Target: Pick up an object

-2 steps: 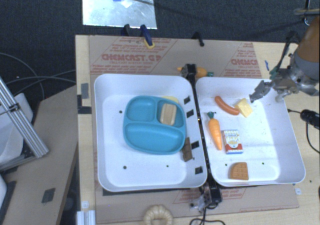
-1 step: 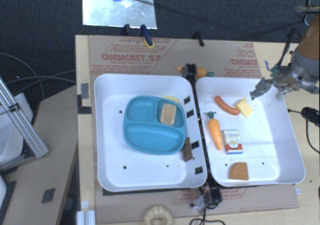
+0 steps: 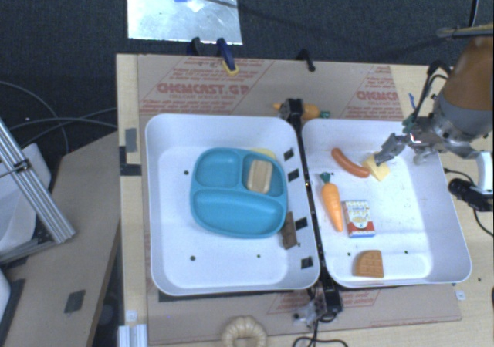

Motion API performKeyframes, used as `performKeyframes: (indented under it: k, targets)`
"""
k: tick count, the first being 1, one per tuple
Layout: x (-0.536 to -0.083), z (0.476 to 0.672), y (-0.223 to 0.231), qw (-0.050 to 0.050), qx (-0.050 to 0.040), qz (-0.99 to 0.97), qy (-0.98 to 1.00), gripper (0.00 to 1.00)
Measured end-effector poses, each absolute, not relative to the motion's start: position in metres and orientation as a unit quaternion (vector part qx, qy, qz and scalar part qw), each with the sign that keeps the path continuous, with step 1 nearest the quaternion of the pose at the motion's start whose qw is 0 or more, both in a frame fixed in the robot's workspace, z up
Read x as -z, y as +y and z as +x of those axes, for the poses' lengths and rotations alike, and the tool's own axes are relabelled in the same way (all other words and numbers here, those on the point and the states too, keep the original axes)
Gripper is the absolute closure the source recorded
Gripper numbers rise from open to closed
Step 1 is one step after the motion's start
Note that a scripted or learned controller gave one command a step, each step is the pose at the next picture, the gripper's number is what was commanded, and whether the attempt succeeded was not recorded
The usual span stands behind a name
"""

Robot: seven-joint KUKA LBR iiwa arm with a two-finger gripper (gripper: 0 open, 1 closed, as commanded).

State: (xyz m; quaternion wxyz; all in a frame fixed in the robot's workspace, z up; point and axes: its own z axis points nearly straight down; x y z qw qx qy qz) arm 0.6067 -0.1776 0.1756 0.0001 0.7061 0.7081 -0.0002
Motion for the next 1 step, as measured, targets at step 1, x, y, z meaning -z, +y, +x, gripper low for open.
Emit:
performKeyframes:
  k: [1]
  targets:
    - [-0.1147,0.6054,-0.1824,0.000,0.0005,0.707,0.708,0.00]
